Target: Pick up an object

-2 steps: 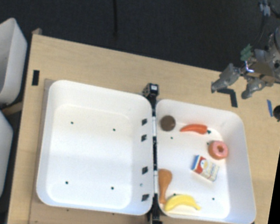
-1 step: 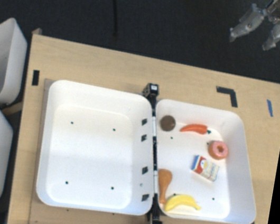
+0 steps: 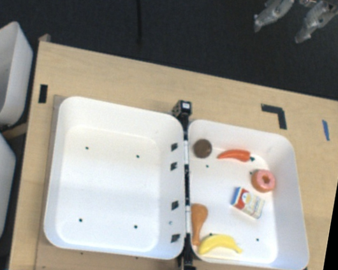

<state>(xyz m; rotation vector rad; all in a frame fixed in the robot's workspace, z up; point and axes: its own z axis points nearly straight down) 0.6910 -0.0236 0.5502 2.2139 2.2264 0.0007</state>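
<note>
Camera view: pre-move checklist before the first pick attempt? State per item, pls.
1. Pincer clear of both bins: ok, it sits at the view's top edge, above the bench.
2. Pincer free of any object: ok, nothing is seen between its fingers.
3. Targets present in right bin: ok. Orange chili, brown ball, pink donut, small carton, banana, brown drumstick-shaped toy.
4. Target with free space around it: ok for the carton and chili; not ok for the banana, which lies close beside the drumstick toy near the bin's corner.
5. Exact height of the pincer over the bin: cannot tell from this slanted view.
</note>
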